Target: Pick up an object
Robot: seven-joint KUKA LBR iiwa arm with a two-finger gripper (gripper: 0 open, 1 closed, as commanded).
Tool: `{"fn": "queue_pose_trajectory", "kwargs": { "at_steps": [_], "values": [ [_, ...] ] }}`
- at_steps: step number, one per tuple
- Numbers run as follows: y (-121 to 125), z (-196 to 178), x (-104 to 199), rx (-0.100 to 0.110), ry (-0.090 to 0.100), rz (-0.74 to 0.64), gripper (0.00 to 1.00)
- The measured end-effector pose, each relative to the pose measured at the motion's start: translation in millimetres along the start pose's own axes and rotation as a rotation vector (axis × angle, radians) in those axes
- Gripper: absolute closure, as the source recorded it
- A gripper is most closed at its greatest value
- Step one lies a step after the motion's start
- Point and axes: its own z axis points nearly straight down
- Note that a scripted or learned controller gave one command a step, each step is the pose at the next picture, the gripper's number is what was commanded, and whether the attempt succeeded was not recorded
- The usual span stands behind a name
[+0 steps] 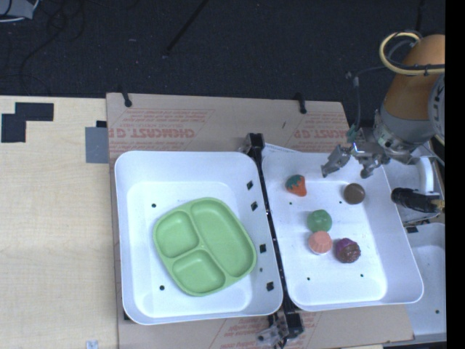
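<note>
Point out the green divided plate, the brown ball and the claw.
green divided plate [205, 247]: camera view, centre ridge.
brown ball [354, 193]: camera view, its top.
claw [353, 163]: camera view, midway between fingertips.

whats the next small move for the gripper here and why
Probably lower the gripper toward the brown ball. The gripper hovers open over the right bin's far edge with nothing between its fingers, and that ball lies closest, apart from the other toys, so there is room around it.
</note>
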Motion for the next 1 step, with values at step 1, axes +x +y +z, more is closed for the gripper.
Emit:
{"fn": "queue_pose_trajectory", "kwargs": {
  "at_steps": [1],
  "values": [
    [4.6, 44.4, 3.1, 0.003, 0.000, -0.004, 0.00]
  ]
}}
